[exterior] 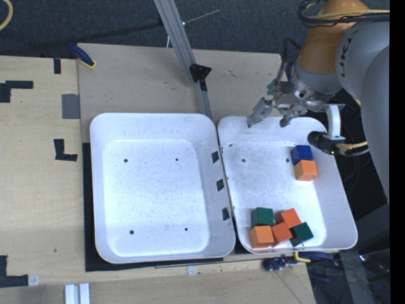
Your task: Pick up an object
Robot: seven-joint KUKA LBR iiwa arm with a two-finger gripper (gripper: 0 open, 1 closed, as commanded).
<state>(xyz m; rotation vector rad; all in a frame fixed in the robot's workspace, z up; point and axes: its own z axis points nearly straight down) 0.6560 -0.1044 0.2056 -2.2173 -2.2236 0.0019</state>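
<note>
The tan tabletop (139, 81) carries two shallow white bins side by side, the left bin (98, 170) and the right bin (335, 198), touching along their inner rims on a black mat (86, 201). Black tape marks (62, 149) and a grey patch (71, 106) lie at its left.

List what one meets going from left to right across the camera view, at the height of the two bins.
Left bin → right bin → green block → blue block stacked just above an orange block. The hand hangs above the right bin's far edge.
</note>
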